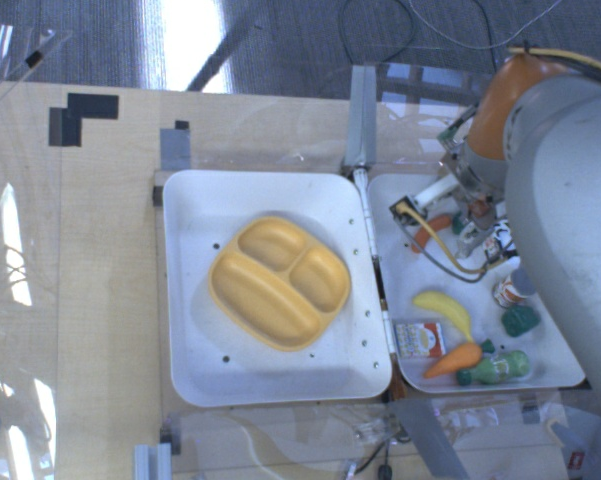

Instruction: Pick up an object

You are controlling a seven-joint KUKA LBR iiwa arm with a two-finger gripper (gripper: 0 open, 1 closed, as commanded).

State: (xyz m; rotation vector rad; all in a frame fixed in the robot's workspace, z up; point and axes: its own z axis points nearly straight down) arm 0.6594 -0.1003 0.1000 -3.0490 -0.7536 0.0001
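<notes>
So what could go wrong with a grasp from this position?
The banana, carrot, green bottle and small carton lie packed together in the right bin, so closing there may nudge neighbours or catch two. The gripper sits near the bin's far end, its loose cable trailing low, which could snag.

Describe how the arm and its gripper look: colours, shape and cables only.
The arm is a thick, rounded, smooth grey body with an orange band above the wrist. Below the band the wrist narrows into a cluttered metal and white assembly that carries the gripper. A thin orange-yellow cable loops out beneath it, and a small black part with a yellow mark sits at its left end.
</notes>
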